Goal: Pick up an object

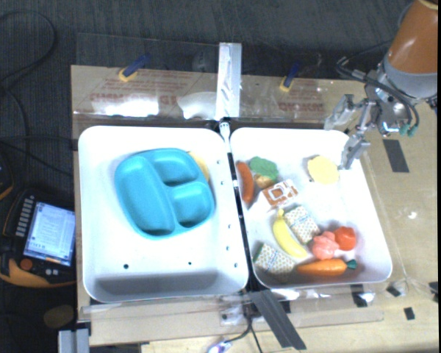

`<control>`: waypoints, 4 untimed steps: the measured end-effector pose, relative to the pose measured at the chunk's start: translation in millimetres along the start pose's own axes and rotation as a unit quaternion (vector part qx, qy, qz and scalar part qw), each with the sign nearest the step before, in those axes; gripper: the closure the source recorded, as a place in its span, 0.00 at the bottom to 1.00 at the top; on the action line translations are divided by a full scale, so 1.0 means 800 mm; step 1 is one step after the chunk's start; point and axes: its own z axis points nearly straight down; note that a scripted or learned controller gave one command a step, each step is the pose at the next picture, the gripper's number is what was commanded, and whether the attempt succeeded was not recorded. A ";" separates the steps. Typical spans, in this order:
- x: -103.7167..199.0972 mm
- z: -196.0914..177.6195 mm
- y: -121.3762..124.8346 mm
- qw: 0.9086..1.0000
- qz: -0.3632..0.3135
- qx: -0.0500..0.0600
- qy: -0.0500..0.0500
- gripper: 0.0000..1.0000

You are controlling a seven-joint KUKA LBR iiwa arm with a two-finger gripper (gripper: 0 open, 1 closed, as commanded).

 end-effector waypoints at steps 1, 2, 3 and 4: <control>-0.001 0.144 0.064 0.985 0.171 0.000 0.001 0.00; -0.010 0.119 0.085 0.943 0.334 0.001 0.000 0.00; 0.028 0.181 0.111 0.907 0.420 0.001 0.000 0.00; 0.033 0.200 0.037 0.823 0.568 0.001 0.000 0.00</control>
